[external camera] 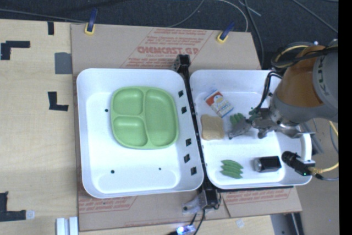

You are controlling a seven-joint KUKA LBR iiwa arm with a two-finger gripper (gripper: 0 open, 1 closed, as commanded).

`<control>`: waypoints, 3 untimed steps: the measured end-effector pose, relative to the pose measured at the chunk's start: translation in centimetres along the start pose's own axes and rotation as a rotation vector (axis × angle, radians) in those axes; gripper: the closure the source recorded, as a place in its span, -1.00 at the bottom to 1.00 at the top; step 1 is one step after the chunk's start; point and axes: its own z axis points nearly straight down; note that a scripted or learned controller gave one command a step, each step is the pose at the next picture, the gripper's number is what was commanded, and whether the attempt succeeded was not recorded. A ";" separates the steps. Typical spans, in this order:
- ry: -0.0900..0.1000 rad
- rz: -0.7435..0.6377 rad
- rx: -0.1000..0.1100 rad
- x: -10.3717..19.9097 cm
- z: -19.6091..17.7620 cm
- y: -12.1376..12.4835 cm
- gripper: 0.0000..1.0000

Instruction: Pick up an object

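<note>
Hovering low in your right bin (275,78), the gripper (237,129) touches the green pod (237,118); whether it is clenched, you cannot tell.

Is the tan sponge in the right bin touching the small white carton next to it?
Apart. The camera view shows a strip of white bin floor between the tan sponge and the small white carton.

A light wood bench (33,135) is seen, marked with black tape pieces (55,102). A brown board (165,47) is laid on it, held by what appear to be two clamps (91,25) at the far edge. Two white bins (91,135) are set side by side on the board.
</note>
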 end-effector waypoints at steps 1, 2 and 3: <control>0.001 -0.001 -0.001 0.0 -1.1 0.0 1.00; 0.000 0.001 -0.006 0.1 -5.6 -0.7 1.00; -0.001 0.000 -0.006 0.4 -11.0 -1.7 1.00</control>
